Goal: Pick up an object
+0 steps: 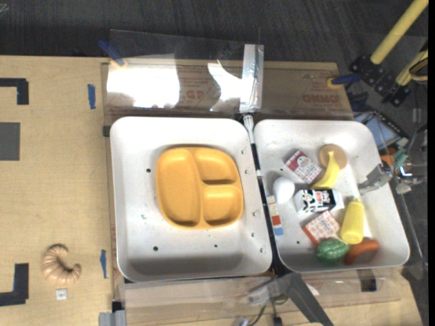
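Over the right rim of the right bin [264,156], at the picture's right edge: the gripper [389,176], grey metal, beside the bin's wall and apart from every item inside. Open or closed, cannot tell from this slant; nothing seen held.

Inside that bin, a loose cluster well to the gripper's left and below it:
- yellow bottle [352,221], lying with its long axis running near to far, narrow end toward the far side, base touching the orange carrot [365,248].
- banana [329,171], curved, long axis slanting from far right down to near left, upper end resting by a round tan piece [338,154].
- white egg [283,190], just beside the bin's left wall.
- black-and-white carton [317,200] between egg and bottle; a red-patterned carton [302,166] farther back, another red packet [321,226] nearer.
- green pepper [331,250] at the near edge, touching the carrot, which lies left to right.

In the left bin [129,202]: a yellow divided plate [200,185], centred.
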